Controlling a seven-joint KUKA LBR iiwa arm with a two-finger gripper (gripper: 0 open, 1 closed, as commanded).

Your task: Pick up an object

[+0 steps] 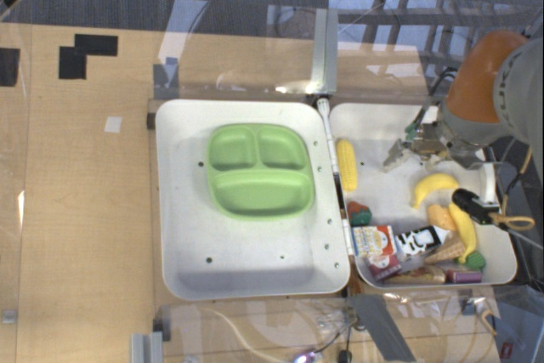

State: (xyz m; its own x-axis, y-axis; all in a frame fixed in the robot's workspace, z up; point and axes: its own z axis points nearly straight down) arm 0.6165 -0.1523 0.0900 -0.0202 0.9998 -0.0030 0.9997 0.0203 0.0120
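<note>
Hovering over the upper part of the right bin (pixel 374 119), the hand (pixel 399 150) has its two fingers spread apart with nothing between them. Just below it lies a banana (pixel 433 187), and to its left an ear of corn (pixel 346 165) rests along the bin's left wall. Farther down, toys crowd the lower end — a second banana (pixel 464 227), a small carton (pixel 375 242), a black-and-white box (pixel 417 241) and a red-and-green piece (pixel 359 212). Across the divider, the left bin (pixel 183 251) holds a green divided plate (pixel 257 170) lying flat, and both bins sit on the wooden bench (pixel 76 208).
</note>
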